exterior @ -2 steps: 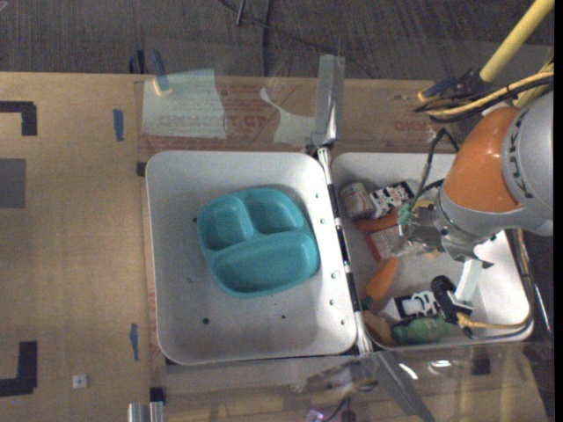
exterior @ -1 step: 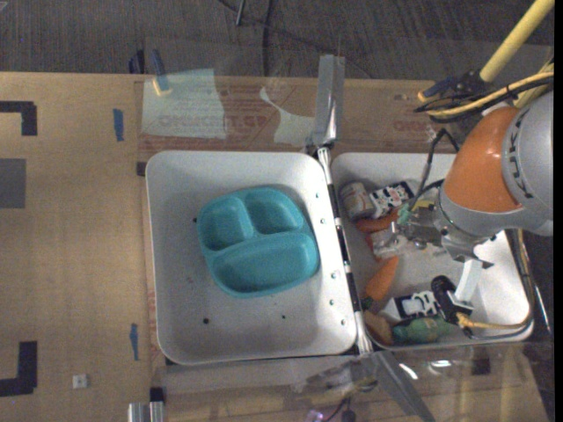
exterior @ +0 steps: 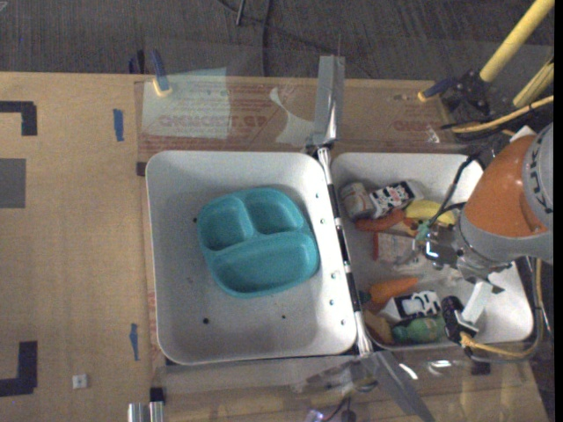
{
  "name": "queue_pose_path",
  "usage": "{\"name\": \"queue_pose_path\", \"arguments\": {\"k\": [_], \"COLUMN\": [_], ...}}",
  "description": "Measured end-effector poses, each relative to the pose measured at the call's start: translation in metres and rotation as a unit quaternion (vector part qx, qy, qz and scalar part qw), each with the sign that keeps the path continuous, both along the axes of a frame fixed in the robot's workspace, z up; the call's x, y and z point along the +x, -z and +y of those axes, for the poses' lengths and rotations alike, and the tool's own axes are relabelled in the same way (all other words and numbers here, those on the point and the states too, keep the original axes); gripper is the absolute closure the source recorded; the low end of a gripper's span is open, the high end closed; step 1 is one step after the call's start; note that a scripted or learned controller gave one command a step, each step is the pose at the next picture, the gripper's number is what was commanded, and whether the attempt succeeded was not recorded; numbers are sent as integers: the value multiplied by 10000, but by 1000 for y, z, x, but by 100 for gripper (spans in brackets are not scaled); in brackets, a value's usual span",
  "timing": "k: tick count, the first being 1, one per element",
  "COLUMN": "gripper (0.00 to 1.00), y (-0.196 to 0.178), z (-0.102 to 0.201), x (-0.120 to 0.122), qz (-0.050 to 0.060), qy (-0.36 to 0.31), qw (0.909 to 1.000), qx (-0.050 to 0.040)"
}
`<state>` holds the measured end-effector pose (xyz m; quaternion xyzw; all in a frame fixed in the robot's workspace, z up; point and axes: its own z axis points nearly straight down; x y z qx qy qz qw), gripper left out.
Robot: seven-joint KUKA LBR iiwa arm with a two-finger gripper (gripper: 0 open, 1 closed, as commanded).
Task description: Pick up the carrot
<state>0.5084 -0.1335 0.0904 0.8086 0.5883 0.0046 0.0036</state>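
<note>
carrot [exterior: 393, 288] sits in the right bin [exterior: 521, 322], long axis roughly left-right and slightly tilted, just below-left of the gripper [exterior: 430, 246] in the camera view; can't tell the gripper's state, so next move is likely down-left

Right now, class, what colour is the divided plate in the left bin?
Teal; the divided plate shows best in the camera view.

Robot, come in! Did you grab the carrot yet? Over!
Gripper low over right bin, grip unclear. Carrot lying loose in bin, just below gripper. Green bottle and black-white toy crowd it.
</note>
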Motion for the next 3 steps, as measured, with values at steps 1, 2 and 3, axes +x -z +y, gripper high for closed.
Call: {"name": "queue_pose_path", "arguments": {"k": [1,2,3], "gripper": [0,0,0], "y": [-95,-10,0], "z": [51,26,2], "x": [20,33,-24], "qz": [54,-3,-14], "qy": [-675,-900,-2882], "qw": [9977,9959,9575], "qx": [-2,-8,-56]}}
